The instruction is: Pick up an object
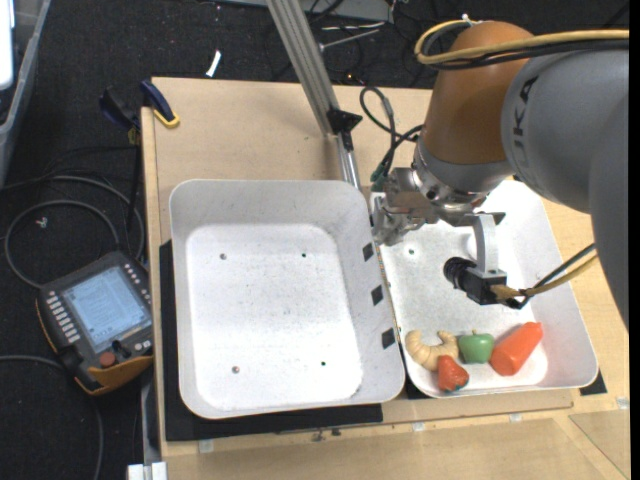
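The grey arm's end effector (pixel 392 218) hangs over the right white plastic bin (pixel 565 268), near its left wall; whether it is wide or narrow cannot be told. Along that bin's near edge lie a cream croissant-shaped toy (pixel 425 346), red strawberry (pixel 451 372), green pepper (pixel 476 346) and orange carrot (pixel 516 349).

Arm (pixel 520 108) hangs over the right bin (pixel 565 268); toy foods (pixel 475 353) cluster at its near edge.

Even, bright overhead light, glare blowing out the right bin (pixel 560 258); the dark floor stays dim, focus sharp.
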Available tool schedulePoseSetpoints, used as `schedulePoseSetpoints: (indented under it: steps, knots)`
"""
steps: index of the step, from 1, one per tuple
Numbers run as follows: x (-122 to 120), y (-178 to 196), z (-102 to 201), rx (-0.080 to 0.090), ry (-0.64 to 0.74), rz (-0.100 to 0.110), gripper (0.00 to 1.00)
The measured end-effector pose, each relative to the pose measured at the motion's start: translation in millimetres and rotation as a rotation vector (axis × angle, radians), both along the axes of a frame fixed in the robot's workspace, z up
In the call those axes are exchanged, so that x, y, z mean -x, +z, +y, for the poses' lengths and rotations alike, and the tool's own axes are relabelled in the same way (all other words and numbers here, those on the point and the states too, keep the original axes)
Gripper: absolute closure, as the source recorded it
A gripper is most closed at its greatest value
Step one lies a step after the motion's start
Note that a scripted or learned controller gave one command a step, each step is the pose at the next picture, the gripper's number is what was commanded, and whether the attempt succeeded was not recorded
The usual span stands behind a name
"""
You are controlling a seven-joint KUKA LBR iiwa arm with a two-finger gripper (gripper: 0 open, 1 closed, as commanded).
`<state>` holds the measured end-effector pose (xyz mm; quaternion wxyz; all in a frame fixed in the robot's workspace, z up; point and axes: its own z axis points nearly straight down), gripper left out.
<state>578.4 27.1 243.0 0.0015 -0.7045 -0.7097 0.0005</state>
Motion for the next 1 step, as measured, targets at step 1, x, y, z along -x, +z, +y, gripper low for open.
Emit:
schedulePoseSetpoints:
  steps: [1]
  knots:
    - [12.5,-5.1,42.2,0.000,0.000,0.000,1.00]
